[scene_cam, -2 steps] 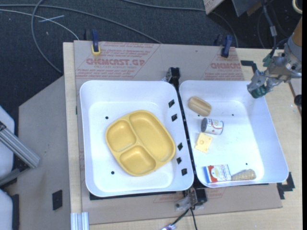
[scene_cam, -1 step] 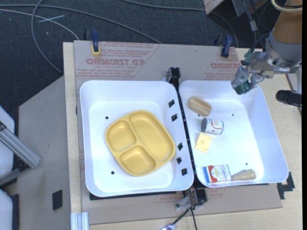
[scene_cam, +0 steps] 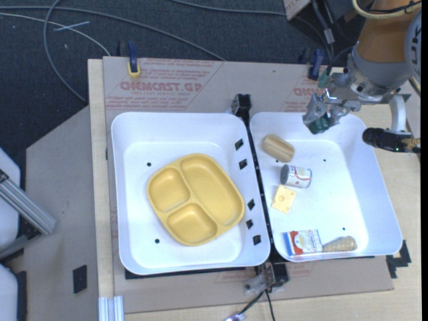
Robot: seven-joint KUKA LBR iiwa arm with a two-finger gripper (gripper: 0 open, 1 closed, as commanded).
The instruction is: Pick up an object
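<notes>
Hand point(scene_cam: 319, 120): hovered upper right over right bin point(scene_cam: 374, 172), finger state indiscernible. Bread roll point(scene_cam: 277, 148), can point(scene_cam: 296, 176), cheese wedge point(scene_cam: 285, 199), carton point(scene_cam: 302, 241) lay ungrasped. Pick judged pending.

Two bins point(scene_cam: 127, 179) — one tray point(scene_cam: 194, 198)

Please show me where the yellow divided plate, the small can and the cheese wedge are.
yellow divided plate point(scene_cam: 194, 198): camera view, on its central ridge.
small can point(scene_cam: 297, 176): camera view, on its side wall.
cheese wedge point(scene_cam: 285, 198): camera view, on its top face.
</notes>
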